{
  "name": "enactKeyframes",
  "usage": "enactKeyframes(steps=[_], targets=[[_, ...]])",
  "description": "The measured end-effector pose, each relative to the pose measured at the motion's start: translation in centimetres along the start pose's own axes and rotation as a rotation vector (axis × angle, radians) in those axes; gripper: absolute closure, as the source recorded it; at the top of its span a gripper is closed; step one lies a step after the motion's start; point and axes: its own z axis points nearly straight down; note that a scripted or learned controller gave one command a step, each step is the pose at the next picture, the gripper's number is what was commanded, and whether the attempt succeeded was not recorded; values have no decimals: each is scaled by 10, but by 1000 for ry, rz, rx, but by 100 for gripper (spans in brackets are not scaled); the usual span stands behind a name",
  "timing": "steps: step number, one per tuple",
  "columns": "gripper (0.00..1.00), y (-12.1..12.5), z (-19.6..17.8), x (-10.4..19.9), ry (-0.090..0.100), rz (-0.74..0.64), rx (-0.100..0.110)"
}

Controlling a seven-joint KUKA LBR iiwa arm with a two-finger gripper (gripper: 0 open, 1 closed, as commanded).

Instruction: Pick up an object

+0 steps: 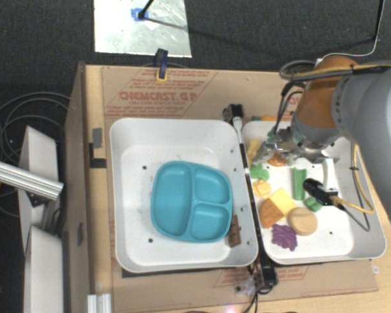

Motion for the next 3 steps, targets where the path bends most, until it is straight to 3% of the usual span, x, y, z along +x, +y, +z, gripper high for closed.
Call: enactKeyframes(steps=[1,2,3], targets=[[100,1,-12,-2,1,3,-5],[0,1,-12,-2,1,2,-4],[0,-44,1,-19,-1,10,2]])
